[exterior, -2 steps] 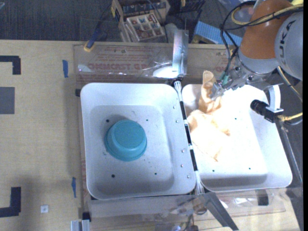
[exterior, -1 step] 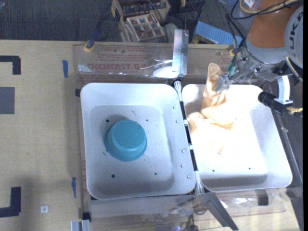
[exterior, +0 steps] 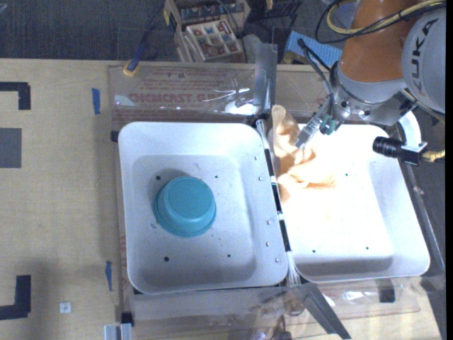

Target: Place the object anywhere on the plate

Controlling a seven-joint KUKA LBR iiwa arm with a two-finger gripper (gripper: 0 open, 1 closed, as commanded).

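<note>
The blue round plate (exterior: 185, 205) lies in the middle of the left bin (exterior: 141, 154). The object is a pale orange, soft-looking, crumpled thing (exterior: 291, 163) at the left wall of the right bin (exterior: 382, 246), and its upper end rises against the divider between the bins. My gripper (exterior: 303, 140) reaches down and to the left from the orange-banded wrist (exterior: 375, 41). Its tip lies over the upper part of the orange thing. Whether it touches or holds the thing cannot be made out.
A clear plastic sheet (exterior: 191, 94) lies behind the left bin. A metal divider (exterior: 265, 76) stands between the bins at the back. A black cylinder on the arm (exterior: 396, 147) hangs over the right bin's far right side.
</note>
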